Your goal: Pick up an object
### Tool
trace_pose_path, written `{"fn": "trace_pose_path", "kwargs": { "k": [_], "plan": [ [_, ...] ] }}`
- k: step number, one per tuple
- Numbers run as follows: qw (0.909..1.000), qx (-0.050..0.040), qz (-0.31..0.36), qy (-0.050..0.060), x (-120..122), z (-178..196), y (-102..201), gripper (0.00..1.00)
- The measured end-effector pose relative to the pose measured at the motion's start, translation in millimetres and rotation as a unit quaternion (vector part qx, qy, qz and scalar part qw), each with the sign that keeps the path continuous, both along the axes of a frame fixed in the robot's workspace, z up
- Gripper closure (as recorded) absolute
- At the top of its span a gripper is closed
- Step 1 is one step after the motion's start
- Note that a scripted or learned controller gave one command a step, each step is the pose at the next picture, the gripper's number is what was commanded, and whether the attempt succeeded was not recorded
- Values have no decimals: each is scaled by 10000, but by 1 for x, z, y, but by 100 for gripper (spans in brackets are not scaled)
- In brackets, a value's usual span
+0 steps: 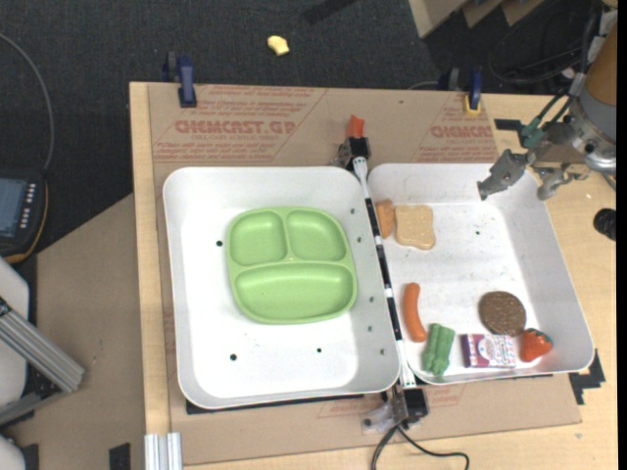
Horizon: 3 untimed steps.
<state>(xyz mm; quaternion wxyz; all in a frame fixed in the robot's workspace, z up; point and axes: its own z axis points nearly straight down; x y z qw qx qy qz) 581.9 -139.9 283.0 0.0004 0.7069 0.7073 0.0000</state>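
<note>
The gripper (519, 176) is seen hanging over the far edge of the right bin (558, 253), fingers spread apart, nothing held. Nearest in that bin are a green pickle (438, 349), a small packet (488, 351) and a tomato (535, 345). Further back, a hot dog (413, 310) and a brown patty (502, 311) are laid; toast (414, 226) sits furthest. A green divided plate (290, 264) is parked in the left bin (196, 262).
</note>
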Motion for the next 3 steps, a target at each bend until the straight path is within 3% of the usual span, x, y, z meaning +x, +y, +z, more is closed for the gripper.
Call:
{"fn": "trace_pose_path", "kwargs": {
  "k": [1, 2, 3],
  "plan": [
    [10000, 4, -31, 49, -17, -87, -54, 0],
    [10000, 17, -20, 56, -61, -177, -67, 0],
    [10000, -44, -3, -78, -100, -195, -35, 0]
  ]
}}
